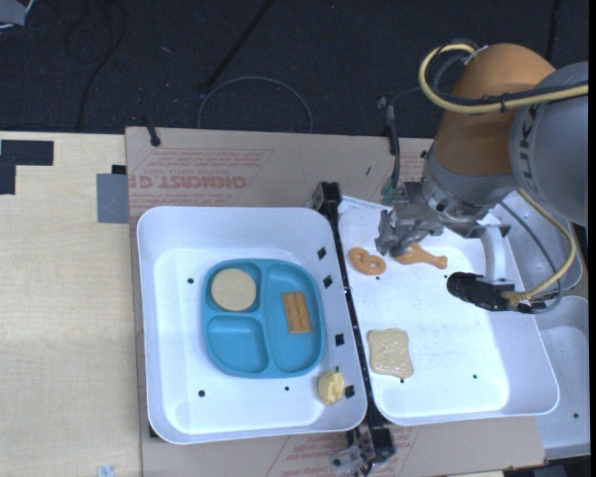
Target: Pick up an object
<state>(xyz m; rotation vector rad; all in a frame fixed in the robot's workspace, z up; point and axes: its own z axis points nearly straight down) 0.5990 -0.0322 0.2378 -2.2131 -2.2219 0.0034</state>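
Gripper hangs low over the far part of the right bin, just beyond the orange pretzel and a little toward the view's right of it. From this slant I cannot tell whether it is parted or closed, nor whether it touches the pretzel. The pretzel lies flat on the white bin floor, near the wall that divides the two bins. Just beside the pretzel, toward the view's right, lies an orange-brown stick-shaped piece, also flat on the floor and close under the gripper. The arm, grey with its orange band, rises from the gripper farther back and to the right of the pretzel. Nearer the camera than the pretzel, well apart from it in the same bin, rests a beige slice. Across the dividing wall, to the view's left of the pretzel, the left bin holds a blue tray with a round biscuit in one compartment and a rectangular cracker in another. A yellow lump sits left of and nearer than the pretzel, outside the tray, against the wall.
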